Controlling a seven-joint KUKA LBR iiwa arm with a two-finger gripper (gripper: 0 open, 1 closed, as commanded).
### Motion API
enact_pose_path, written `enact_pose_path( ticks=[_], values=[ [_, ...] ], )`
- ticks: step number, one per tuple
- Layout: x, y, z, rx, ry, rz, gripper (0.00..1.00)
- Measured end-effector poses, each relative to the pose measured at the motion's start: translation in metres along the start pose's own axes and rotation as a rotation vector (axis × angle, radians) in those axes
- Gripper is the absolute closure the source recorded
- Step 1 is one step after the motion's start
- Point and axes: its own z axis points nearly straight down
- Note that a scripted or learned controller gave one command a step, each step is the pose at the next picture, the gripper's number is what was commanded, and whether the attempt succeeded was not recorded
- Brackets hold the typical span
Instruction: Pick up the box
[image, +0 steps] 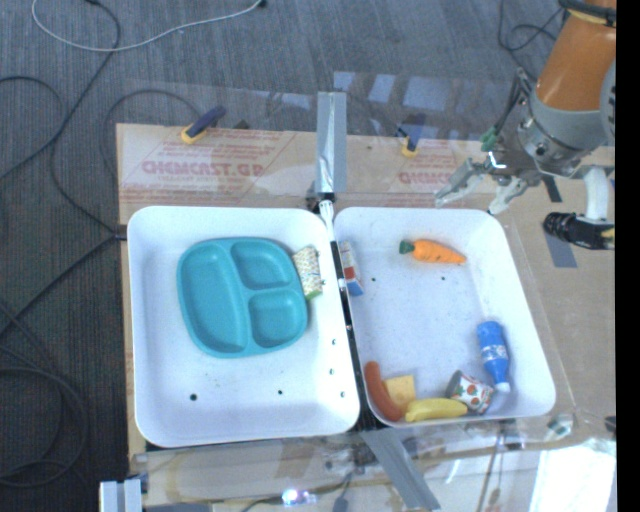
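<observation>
The pincer (480, 186) hangs open and empty at upper right, above the right bin's (520, 300) far rim; the box (348, 268) lies at the bin's left wall.

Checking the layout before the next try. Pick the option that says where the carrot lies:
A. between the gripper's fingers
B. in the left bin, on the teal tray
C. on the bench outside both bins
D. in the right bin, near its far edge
D: the carrot lies on the floor of the right bin near its far rim, apart from the gripper above the bench.
</observation>
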Motion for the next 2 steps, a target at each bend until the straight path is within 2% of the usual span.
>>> enact_pose_path(
  ticks=[1,2],
  values=[
    [-0.038,-0.056,0.114,0.001,-0.002,0.054,0.0],
    [0.017,-0.163,0.186,0.0,0.002,0.046,0.0]
  ],
)
